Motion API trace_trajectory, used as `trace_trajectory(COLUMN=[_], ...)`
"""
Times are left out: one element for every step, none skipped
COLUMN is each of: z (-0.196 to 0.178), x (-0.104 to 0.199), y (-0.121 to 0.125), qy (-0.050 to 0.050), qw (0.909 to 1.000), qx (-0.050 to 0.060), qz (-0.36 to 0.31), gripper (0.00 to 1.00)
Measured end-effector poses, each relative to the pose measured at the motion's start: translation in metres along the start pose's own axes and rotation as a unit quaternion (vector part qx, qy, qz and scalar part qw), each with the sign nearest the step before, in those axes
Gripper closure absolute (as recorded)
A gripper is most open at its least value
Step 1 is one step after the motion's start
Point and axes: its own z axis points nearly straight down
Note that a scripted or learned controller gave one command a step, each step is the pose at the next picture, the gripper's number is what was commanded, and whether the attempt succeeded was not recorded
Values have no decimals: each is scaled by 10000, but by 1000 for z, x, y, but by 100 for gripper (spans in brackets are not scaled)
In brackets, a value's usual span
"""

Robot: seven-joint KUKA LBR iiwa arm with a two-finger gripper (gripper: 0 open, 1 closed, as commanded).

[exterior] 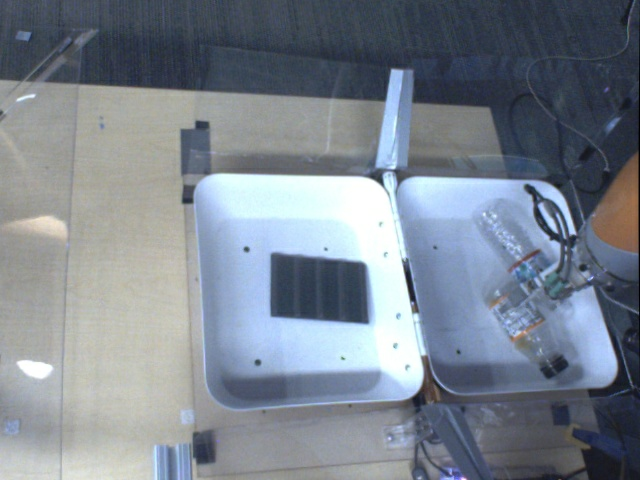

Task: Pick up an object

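— Well, where's the object?
— I see a clear crinkled plastic bottle [518, 290] lying slantwise in the right white bin [440, 353]; the gripper [556, 284] sits over it, grip unreadable.

Brightness: even overhead light is washing the two white bins [300, 208] close to overexposure.
Glare: pale reflections are showing near the counter's [120, 298] left edge, on a clear sheet.
Shadows: soft grey shade is lying along each bin's near wall.
Sharpness: the whole frame is looking slightly soft and grainy; the clear plastic bottles [515, 268] are blurring together.
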Motion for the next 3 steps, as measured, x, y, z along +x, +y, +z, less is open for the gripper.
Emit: trace_trajectory(z=[56,45,57], x=[-16,-16,-31], y=[17,20,36], qy=[1,-19,-7], qw=[9965,9966,9900], qx=[-17,-45,-11], qz=[-834,-824,-1410], gripper=[0,100,100])
